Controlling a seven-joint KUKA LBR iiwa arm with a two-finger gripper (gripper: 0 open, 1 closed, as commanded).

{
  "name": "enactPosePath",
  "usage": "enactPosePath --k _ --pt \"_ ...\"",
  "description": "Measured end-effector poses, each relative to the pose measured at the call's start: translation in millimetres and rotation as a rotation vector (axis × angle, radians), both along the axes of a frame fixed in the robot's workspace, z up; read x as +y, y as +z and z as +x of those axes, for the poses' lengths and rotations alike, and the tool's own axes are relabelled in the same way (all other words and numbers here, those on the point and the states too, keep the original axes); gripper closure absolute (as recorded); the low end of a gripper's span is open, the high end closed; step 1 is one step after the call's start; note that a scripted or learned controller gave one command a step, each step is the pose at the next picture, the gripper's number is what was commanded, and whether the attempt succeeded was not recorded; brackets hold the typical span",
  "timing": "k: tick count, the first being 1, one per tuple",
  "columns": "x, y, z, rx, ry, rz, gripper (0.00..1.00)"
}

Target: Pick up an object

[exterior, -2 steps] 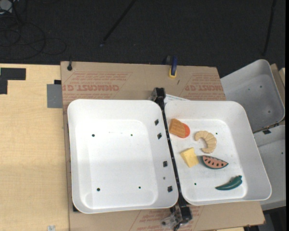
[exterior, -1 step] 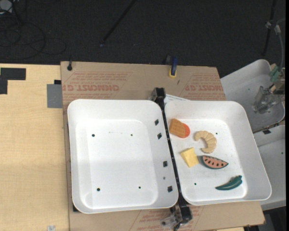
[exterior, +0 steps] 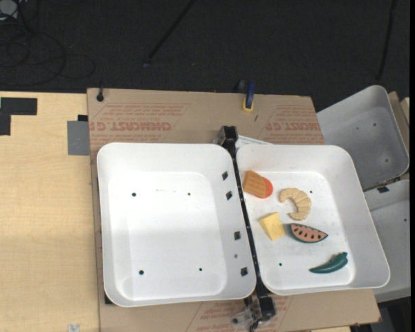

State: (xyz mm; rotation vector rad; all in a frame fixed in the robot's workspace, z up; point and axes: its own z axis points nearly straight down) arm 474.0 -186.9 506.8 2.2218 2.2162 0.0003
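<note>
White right bin (exterior: 363, 206) w/ five toy foods, all clustered on arm's entry side.
Green chilli pepper (exterior: 330, 263) nearest that edge, long axis approx left-right; gripper state: can't tell.

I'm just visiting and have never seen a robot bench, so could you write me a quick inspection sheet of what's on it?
Surface: pale wooden bench under a brown cardboard sheet.
Job's things: right white bin holds an orange waffle-like piece, a tan croissant, a yellow cheese-like block, a red watermelon slice and a teal pepper shape, all lying apart.
Clutter: left white bin beside it; black clips along the seam between the bins.
Grippers: nothing seen.
Cables: dark wires on the black floor behind.
Surroundings: a grey-white tray at the right.
</note>
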Motion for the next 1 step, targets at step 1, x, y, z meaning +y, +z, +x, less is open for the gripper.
enactPosePath --k 1 --pt "76.7 20.0 5.0 0.003 0.008 0.002 1.0"
